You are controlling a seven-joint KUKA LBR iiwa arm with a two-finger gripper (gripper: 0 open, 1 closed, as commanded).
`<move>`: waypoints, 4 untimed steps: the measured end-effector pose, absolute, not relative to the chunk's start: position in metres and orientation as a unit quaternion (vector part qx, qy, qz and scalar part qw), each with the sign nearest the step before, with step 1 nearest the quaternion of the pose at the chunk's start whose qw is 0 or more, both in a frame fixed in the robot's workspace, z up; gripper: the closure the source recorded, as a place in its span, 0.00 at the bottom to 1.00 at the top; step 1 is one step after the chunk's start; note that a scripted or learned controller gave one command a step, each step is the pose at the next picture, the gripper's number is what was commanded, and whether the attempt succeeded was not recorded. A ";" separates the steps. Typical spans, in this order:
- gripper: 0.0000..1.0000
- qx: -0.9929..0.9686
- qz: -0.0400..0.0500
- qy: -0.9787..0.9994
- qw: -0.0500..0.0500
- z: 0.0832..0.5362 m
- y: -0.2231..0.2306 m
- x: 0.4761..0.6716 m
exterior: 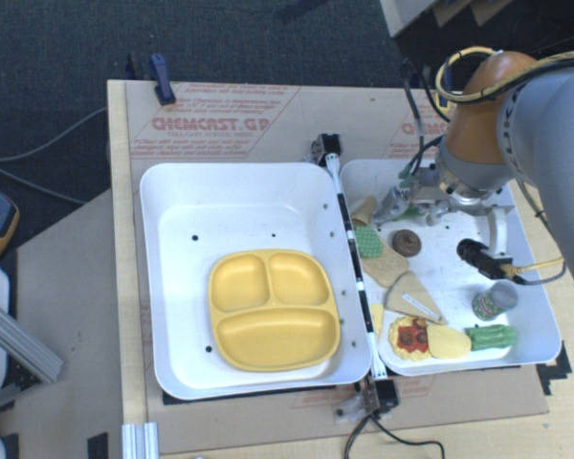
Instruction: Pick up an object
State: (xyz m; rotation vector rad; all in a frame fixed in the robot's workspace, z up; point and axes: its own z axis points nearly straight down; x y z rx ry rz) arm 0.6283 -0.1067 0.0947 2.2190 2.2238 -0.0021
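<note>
You are looking down at the gripper [423,208] hanging low over the far part of the right bin [553,325], with the grey arm and its orange band reaching in from the right. The claw's tips are blending into the metal around them, so you cannot tell how wide it is standing, and nothing is showing in its grasp.

The things to pick are all lying in that right bin. A brown round disc [406,243] is sitting just on the near side of the gripper, apart from it. A green gridded piece [370,245] is lying to the disc's left, against the bin's left wall. A tan wedge [413,301] is resting nearer still, around the bin's middle. Along the near wall, a red and yellow piece [409,338], a pale yellow piece [450,342] and a green leafy piece [491,336] are lining up from left to right. A small grey-green can [493,301] is sitting just beyond the leafy piece.

The left bin [172,218] is carrying a yellow divided plate [271,309], lying flat toward its near side.
</note>
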 end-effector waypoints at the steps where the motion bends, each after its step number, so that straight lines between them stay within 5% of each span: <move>1: 0.00 0.709 0.001 0.706 0.001 0.087 -0.105 0.561; 2: 0.00 0.707 0.001 0.707 0.004 0.087 -0.095 0.574; 3: 0.00 0.706 0.001 0.708 0.003 0.087 -0.094 0.636; 4: 0.00 0.704 -0.008 0.710 -0.014 0.082 -0.107 0.662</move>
